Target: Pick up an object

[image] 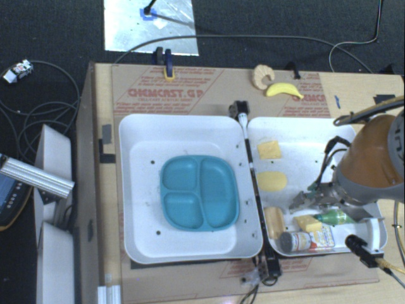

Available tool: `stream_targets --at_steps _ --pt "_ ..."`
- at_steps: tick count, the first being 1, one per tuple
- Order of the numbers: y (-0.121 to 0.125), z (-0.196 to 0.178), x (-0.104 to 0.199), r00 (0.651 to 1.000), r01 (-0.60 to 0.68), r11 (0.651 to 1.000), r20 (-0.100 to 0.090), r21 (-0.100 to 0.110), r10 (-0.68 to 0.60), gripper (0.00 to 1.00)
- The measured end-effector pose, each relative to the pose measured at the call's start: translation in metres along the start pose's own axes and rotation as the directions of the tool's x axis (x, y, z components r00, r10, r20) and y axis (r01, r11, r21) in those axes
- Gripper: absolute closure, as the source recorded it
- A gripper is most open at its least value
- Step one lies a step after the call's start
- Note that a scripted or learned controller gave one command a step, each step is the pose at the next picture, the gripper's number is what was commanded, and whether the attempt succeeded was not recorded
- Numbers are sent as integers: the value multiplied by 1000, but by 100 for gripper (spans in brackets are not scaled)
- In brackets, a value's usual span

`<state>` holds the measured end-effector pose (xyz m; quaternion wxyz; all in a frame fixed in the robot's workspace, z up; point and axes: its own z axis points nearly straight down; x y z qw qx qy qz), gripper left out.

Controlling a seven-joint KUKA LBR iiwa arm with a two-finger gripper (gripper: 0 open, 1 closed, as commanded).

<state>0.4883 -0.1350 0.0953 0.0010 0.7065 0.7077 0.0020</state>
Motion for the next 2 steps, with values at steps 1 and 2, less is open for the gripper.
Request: stream_targets --at_steps 1,2 --pt "46 11 44 1000 2 1000 1 3 -2 0" --pt "113 11 51 1000 2 1000 2 1 -2 0"
